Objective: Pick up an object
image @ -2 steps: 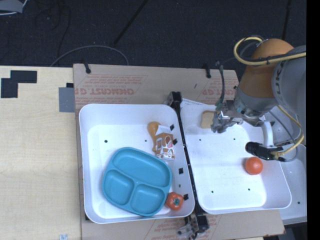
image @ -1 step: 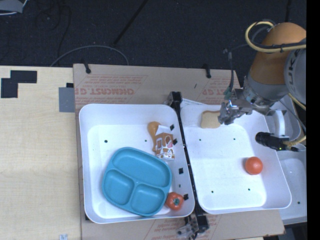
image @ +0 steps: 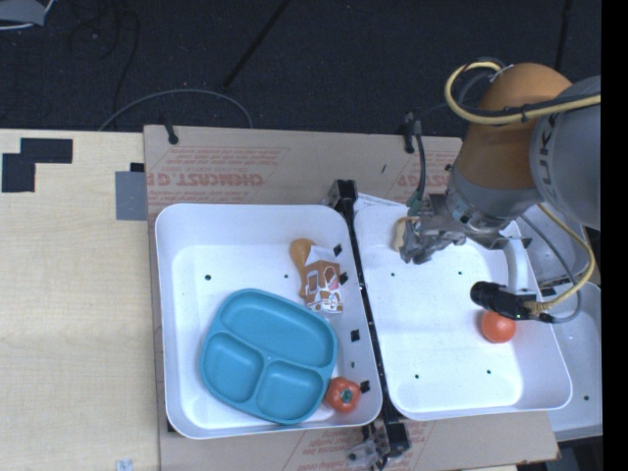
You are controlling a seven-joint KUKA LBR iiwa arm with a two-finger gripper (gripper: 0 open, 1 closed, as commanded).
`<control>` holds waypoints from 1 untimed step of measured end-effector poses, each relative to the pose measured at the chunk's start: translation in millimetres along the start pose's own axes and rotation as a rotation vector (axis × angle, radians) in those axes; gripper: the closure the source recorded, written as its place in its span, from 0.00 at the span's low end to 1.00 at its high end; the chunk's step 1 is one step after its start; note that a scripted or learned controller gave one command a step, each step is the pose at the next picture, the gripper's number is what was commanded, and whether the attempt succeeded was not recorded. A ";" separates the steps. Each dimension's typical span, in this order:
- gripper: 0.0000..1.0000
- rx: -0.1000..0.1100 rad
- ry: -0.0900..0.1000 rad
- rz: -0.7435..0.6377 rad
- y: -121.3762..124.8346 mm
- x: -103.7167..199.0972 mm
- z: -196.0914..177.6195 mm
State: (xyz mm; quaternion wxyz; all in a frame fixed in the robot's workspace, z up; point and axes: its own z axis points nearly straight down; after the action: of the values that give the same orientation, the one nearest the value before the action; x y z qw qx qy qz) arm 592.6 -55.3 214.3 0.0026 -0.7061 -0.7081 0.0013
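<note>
**Now low in the right bin's back-left corner**

Down close to the floor of the right bin (image: 549,392): the gripper (image: 419,241), near the back wall and not far from the black strip (image: 355,273) between the two bins. Open or clenched: cannot tell from this angle. Just to its left, a tan lump (image: 401,233); touching or merely beside, cannot tell.

Behind and to the right, the arm (image: 510,135), reaching in over the back-right corner of that bin.

Forward and to the right, well apart from the gripper, an orange ball (image: 497,329) on the bin floor, toward the right wall. Bare white floor between the two, and more across the front half of that bin up to its front rim.

Across the strip, in the left bin (image: 172,263): a printed packet (image: 325,288) near the strip, with a tan-orange piece (image: 301,252) just behind it, seemingly touching. Further forward, a blue divided plate (image: 267,356), set askew, taking up much of the front half and reaching near the front wall. At the plate's right corner, near the strip, a red tomato (image: 342,394) against the plate's rim. Open floor along the back wall and down the left side of that bin.
</note>
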 end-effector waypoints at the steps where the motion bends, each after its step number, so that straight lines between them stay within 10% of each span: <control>1: 1.00 -0.001 0.000 -0.001 -7.8 46.3 -2.0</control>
State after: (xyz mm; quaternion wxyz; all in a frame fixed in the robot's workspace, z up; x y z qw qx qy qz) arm 584.7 -9.0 216.4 0.0025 -0.7057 -0.7085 0.0011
